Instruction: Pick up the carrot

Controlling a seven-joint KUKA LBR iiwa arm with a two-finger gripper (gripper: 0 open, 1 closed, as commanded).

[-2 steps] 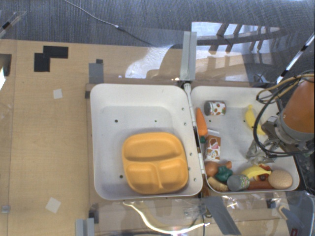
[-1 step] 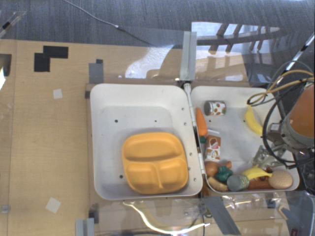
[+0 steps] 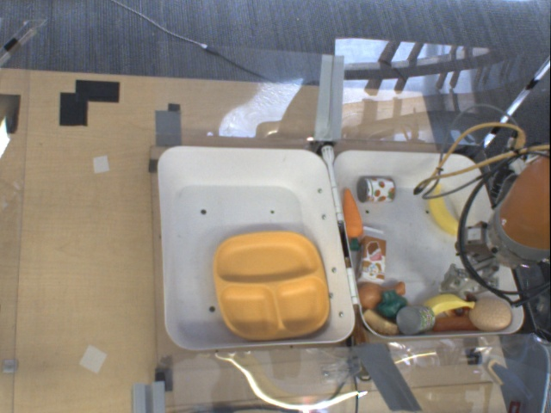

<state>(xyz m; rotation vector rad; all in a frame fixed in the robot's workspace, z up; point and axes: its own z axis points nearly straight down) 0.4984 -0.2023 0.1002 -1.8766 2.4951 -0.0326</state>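
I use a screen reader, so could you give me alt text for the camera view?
An orange carrot lies along the left wall of the right bin, among a small can, a carton, bananas and other toy food. The left bin holds a yellow divided tray; the arm reaches in from the right.

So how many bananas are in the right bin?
2. One banana lies by the bin's right side, partly behind cables; the other banana sits in the pile along the near edge. More could be hidden under the arm.
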